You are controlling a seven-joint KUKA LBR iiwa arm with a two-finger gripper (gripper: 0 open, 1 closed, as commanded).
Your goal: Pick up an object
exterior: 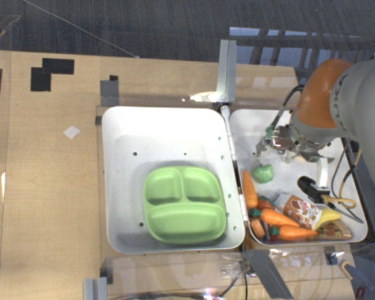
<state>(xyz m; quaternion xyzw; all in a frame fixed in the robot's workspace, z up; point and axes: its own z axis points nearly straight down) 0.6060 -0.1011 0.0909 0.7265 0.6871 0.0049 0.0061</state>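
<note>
The small green thing [262, 173] lies in the right bin [237, 130], just above the carrots [272, 220]. The gripper [276, 144] hangs right over it, a little up and to the side. It may be about to reach down; its own shape is too blurry to read. Next, it should drop straight onto the green thing.

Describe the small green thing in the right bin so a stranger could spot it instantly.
Look at the right bin, under the arm. The gripper hangs near the bin's middle; the green thing lies just below and to its left in the view, above the carrots. It is the only pale green, rounded piece there, and its neighbours are orange.
</note>
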